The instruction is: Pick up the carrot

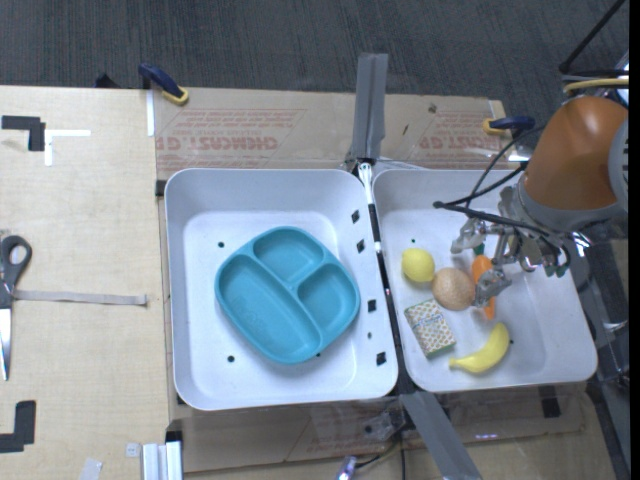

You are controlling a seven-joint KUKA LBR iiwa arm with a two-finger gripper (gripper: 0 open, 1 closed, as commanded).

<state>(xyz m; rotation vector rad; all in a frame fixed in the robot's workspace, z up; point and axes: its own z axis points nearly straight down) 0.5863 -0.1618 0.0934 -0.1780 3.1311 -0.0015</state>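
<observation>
The carrot [482,266] lies in the right bin [560,353], a small orange piece mostly covered by the gripper, with an orange tip showing lower down beside the banana. My gripper [486,266] hangs directly over it, low in the bin, at the end of the arm with the orange band [580,153]. The metal parts of the gripper hide most of the carrot, so I cannot say whether it is held.
In the right bin, a yellow lemon [418,265], a tan round ball [452,289], a speckled green block [431,327] and a banana [482,352] crowd close to the carrot. The left bin [190,208] holds a blue divided plate [288,294]. Scissors [10,268] lie far left.
</observation>
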